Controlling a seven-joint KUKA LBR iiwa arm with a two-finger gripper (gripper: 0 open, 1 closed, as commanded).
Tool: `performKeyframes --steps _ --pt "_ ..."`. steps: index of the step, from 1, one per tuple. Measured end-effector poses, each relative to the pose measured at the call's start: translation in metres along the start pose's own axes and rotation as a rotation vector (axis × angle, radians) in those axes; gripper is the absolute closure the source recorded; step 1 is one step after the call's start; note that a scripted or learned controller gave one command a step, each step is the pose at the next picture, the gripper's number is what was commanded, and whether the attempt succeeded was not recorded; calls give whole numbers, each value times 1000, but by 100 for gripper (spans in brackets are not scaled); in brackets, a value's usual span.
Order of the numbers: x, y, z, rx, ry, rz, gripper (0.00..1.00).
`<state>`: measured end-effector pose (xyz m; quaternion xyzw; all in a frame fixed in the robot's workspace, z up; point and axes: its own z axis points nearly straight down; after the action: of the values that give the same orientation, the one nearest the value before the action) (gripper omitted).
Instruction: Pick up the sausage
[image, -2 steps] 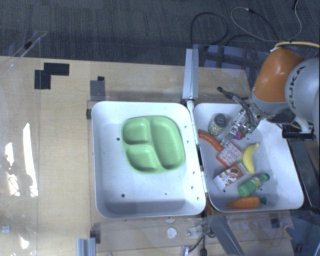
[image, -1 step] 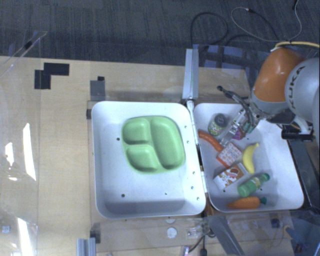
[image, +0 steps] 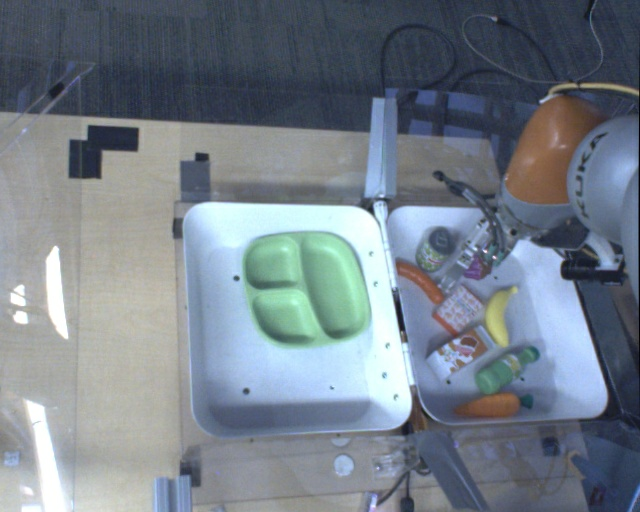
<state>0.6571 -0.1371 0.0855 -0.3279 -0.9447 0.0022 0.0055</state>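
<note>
While the grey arm with its orange band reaches in from the right, its two-finger gripper (image: 478, 252) hangs over the far part of the right white bin (image: 590, 395); whether it is released or clenched I cannot tell. The reddish-orange sausage (image: 419, 281) lies slantwise by that bin's left wall, just beside a small round tin (image: 436, 247) and apart from the gripper. A green compartment tray (image: 305, 287) sits in the left white bin (image: 215, 390).
</note>
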Motion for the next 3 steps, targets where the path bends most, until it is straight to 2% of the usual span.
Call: performKeyframes --steps 1,2,3 --pt "0 2 0 2 5 32 0" --pt "47 -49 -2 -19 -17 296 0" --pt "46 2 -2 -18 -14 376 0"
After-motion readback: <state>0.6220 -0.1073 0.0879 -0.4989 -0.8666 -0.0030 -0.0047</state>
